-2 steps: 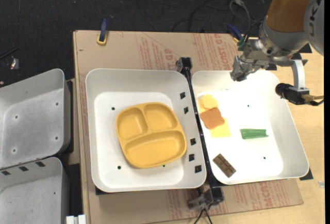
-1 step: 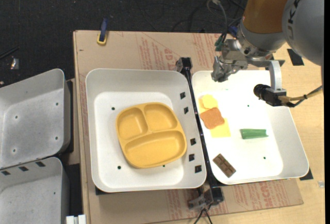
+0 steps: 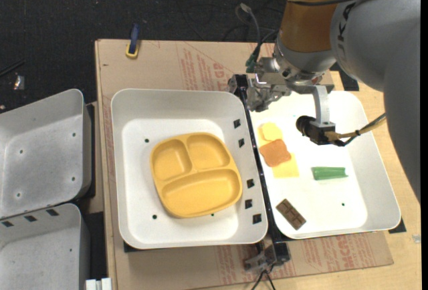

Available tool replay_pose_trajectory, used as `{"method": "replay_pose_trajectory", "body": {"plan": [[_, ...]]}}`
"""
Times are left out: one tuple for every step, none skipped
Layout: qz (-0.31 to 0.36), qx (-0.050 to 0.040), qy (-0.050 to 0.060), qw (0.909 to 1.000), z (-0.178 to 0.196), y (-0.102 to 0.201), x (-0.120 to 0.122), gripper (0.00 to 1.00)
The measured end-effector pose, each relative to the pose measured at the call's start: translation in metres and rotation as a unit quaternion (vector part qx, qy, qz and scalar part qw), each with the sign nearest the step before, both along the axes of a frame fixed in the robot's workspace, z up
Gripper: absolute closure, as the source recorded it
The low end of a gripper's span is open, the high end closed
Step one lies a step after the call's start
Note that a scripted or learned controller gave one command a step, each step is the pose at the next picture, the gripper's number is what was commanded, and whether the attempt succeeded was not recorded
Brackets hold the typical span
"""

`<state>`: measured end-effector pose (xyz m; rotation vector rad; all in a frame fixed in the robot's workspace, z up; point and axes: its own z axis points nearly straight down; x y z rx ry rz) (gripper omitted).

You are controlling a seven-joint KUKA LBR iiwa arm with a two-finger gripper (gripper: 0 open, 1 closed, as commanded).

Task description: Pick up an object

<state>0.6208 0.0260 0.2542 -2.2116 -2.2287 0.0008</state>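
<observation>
Several small pieces lying in right bin: orange block, green piece, brown bar, all just below end effector; grasp state impossible to tell. Yellow tray sitting in left bin.

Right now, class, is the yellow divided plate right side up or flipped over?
Right side up: the yellow divided plate shows its three hollow compartments facing upward, lying flat in the left bin.
</observation>
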Motion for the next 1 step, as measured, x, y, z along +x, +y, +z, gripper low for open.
{"method": "replay_pose_trajectory", "body": {"plan": [[0.000,0.0001,0.000,1.0000,-0.0018,0.0446,-0.0063,1.00]]}}
